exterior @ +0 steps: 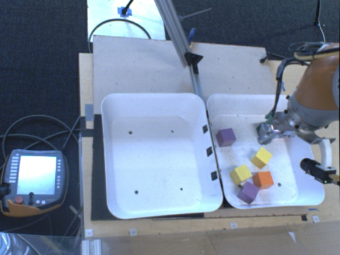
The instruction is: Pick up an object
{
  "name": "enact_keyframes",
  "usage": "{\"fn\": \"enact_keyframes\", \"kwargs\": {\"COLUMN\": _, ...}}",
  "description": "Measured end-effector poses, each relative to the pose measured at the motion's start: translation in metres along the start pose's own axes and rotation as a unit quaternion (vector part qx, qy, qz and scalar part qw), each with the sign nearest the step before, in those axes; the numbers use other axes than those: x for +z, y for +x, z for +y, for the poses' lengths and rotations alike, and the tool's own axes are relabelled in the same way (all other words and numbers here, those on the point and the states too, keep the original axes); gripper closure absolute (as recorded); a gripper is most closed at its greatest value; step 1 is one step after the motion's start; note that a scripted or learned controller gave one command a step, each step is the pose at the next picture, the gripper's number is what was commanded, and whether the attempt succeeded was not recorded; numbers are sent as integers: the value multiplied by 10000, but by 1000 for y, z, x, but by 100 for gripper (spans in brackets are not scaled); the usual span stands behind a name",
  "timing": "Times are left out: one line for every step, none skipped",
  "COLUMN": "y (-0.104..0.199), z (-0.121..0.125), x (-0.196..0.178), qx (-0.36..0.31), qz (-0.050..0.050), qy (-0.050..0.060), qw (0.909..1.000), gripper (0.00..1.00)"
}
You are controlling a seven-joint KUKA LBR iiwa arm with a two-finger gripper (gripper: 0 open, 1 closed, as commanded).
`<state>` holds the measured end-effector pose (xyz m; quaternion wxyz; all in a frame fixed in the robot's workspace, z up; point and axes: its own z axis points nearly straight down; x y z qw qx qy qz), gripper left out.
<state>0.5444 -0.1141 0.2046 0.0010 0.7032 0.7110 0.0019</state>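
Note:
The right bin [234,106] holds several small blocks. A purple block [226,137] lies near its left wall. A yellow block [261,158] sits at the middle, with another yellow block [240,174], an orange block [263,180] and a second purple block [247,192] clustered toward the front. My gripper [265,134] hangs over the right bin, just above and behind the upper yellow block, pointing left. Nothing shows between its fingers. The arm's grey and orange wrist [316,92] comes in from the right.
The left bin [154,153] stands beside the right one, with black clips [208,151] along the shared wall. A metal pole [175,25] slants across the back board. A teach pendant [33,182] with cables lies on the floor at left.

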Motion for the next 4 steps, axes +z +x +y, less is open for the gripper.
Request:
{"fn": "enact_keyframes", "kwargs": {"y": 57, "z": 27, "x": -11, "qx": -6, "qz": 3, "qy": -5, "qw": 10000, "gripper": 100}}
{"fn": "enact_keyframes", "kwargs": {"y": 108, "z": 41, "x": -22, "qx": 0, "qz": 4, "qy": 2, "qw": 10000, "gripper": 100}}
{"fn": "enact_keyframes", "kwargs": {"y": 157, "z": 64, "x": -13, "qx": 2, "qz": 2, "qy": 5, "qw": 10000, "gripper": 100}}
{"fn": "enact_keyframes", "kwargs": {"y": 214, "z": 91, "x": -17, "qx": 1, "qz": -1, "qy": -8, "qw": 10000, "gripper": 100}}
